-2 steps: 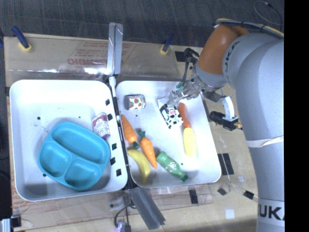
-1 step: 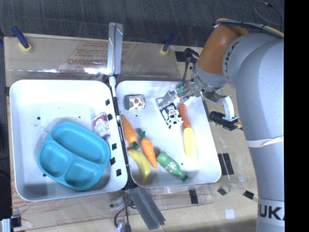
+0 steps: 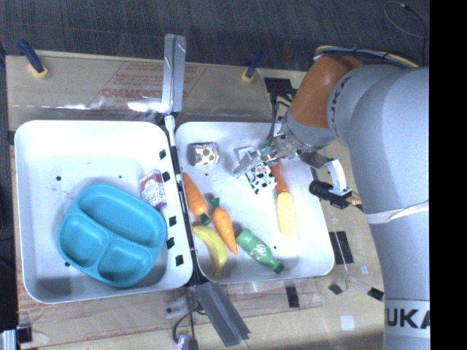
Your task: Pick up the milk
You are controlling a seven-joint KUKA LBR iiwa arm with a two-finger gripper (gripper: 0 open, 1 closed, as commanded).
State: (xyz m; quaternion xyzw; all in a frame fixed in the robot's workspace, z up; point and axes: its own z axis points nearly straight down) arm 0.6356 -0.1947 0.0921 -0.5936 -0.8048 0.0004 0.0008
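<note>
Camera view, tool outward: we see the tool (image 3: 257, 157) low in the upper middle of the right bin (image 3: 315, 265), reaching in from the right under the grey arm (image 3: 379, 144) with its orange band (image 3: 319, 93). We cannot tell whether it is released or clenched, as the metal parts blur together from this angle. The milk (image 3: 258, 178), a small carton with black-and-white cow spots, lies just below the tool, touching or nearly touching it; we cannot confirm it sits between anything. Just right of the carton an orange-and-yellow corn-like piece (image 3: 284, 204) runs down the bin. To the left of the tool a small can (image 3: 205, 154) lies on its side. Further down we log two carrots (image 3: 194, 195) (image 3: 225, 228) along the left wall, a banana (image 3: 212, 246) below them, and a green bottle (image 3: 258, 249) lying tilted near the lower edge. In the left bin (image 3: 44, 141), a blue divided plate (image 3: 111, 233) occupies the lower half, with a red-and-white packet (image 3: 152, 189) near the dividing wall. Both bins rest on the bench (image 3: 95, 79).
</note>
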